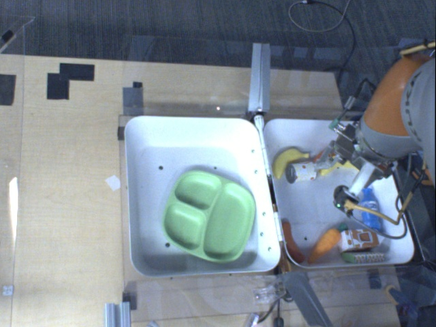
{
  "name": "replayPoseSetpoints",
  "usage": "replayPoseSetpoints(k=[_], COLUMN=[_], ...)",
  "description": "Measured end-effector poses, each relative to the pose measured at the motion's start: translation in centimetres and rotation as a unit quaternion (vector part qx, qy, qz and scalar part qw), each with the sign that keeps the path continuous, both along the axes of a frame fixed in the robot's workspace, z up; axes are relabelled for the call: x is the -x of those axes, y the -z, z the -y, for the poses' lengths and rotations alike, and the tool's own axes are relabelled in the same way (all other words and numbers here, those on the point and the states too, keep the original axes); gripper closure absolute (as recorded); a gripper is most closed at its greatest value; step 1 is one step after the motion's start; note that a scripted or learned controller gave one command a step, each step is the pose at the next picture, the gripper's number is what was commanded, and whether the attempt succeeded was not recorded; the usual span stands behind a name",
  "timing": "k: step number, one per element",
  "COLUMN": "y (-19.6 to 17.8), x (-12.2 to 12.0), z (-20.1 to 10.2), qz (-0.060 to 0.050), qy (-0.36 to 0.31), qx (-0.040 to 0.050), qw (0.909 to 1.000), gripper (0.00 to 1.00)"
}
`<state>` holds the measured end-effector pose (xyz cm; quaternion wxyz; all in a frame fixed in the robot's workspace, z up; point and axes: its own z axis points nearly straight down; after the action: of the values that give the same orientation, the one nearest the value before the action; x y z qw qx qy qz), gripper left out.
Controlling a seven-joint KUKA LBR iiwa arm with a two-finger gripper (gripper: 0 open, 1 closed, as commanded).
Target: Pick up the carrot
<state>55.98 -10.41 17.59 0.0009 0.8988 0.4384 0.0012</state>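
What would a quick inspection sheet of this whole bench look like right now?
Surface: wooden bench bearing two white bins, left bin and right bin.
Job's things: carrot lying near the right bin's front wall.
Clutter: green divided tray in the left bin; banana, small box, blue packet in the right.
Grippers: gripper by the banana, away from the carrot.
Cables: black loop on the floor.
Surroundings: dark carpet.

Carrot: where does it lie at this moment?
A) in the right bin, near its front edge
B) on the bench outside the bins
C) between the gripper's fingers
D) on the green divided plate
A: the carrot lies on the right bin floor near its front wall, beside a small printed packet.
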Motion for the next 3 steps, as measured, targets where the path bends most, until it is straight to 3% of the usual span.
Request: replayPoseSetpoints(k=[1,2,3], y=[8.7,8.4,8.6], x=[6.3,6.1,6.7], z=[3.5,-0.7,5.7], qz=[0.005,0.017,0.008], qy=[-0.046,0.122,0.168], qx=[0.0005,0.0009,0.0006], qw=[0.9989,0.9924,0.9858], gripper=[0.0,0.0,0.0])
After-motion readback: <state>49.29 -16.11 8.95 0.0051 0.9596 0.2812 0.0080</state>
